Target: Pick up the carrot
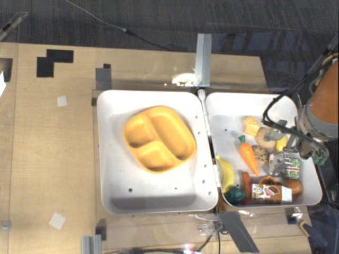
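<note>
While the carrot (pixel 249 157) lies in the right bin (pixel 222 110), the jaws (pixel 282 160), state unclear, hover just right of it.

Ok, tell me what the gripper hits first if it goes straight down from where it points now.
Probably the small green-and-white carton right under the gripper, not the orange carrot to its left; depth is unclear.

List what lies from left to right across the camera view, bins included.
Left bin → yellow divided plate → banana → carrot → gripper, over the right bin.
</note>
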Tool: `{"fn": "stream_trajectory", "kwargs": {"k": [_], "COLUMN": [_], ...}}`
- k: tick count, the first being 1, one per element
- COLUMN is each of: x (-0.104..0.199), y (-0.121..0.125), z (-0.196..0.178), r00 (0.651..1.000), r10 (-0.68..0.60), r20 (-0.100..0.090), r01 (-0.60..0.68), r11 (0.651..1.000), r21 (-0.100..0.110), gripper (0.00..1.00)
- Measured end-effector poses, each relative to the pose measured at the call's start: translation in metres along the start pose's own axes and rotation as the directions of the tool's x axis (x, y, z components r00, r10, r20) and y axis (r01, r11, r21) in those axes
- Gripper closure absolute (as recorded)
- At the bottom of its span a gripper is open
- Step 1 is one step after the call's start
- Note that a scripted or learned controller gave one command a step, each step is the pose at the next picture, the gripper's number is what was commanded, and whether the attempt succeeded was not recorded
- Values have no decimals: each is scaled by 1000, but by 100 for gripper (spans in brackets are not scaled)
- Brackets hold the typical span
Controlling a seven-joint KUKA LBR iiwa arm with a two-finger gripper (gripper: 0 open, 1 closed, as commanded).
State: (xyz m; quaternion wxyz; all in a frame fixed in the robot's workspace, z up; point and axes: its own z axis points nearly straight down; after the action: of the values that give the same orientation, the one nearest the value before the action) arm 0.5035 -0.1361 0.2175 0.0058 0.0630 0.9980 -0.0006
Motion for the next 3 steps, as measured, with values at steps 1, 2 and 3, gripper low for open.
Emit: {"fn": "stream_trajectory", "kwargs": {"k": [1, 2, 3], "x": [-52, -53, -75], "y": [4, 6, 124], "z": [127, 115, 28], "r00": [999, 998, 1000], "r10": [-50, -56, -5], "r20": [10, 13, 5], "r01": [50, 56, 5], "r11": [999, 998, 1000], "r21": [1, 0, -7], "gripper": [0, 100, 100]}}
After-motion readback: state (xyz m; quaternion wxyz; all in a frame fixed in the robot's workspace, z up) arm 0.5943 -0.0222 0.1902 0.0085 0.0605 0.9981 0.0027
